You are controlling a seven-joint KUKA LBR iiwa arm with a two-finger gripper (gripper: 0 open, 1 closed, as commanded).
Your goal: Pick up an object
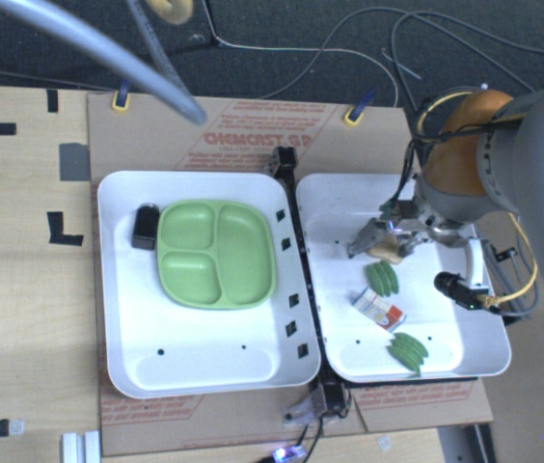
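My gripper hangs low in the right bin, in its upper middle, with a tan object right at its fingers. Just below it lies a green pod-shaped item. Further down sits a small white and red packet, and near the bin's front a second green item. In the left bin a green divided plate lies flat, with a small black block at its left.
The arm's grey body and orange band fill the right bin's upper right side, with cables looping beside it. A black divider strip runs between the bins. Cardboard lies under both bins.
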